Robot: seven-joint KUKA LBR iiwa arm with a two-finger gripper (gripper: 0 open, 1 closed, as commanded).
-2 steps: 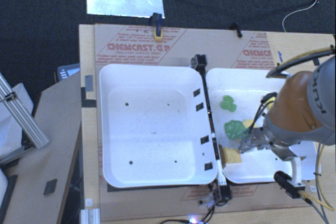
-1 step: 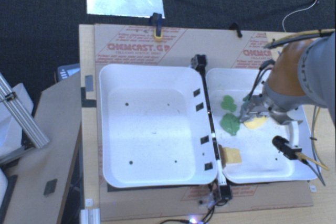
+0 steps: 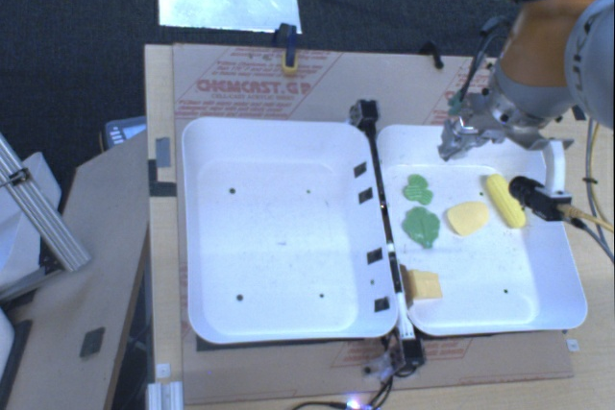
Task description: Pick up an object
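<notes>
The right bin holds several items. A small green leafy piece lies near its left wall, with a larger green piece just in front of it. Right of these lie a pale yellow wedge and a yellow corn cob. An orange-yellow block sits at the bin's front left corner. My gripper hangs over the back of the right bin, behind and to the right of the small green piece, apart from all items. I see nothing held in it.
The left bin stands beside the right one, with a black clipped divider between them. Both rest on a cardboard sheet. A grey metal frame stands at the far left.
</notes>
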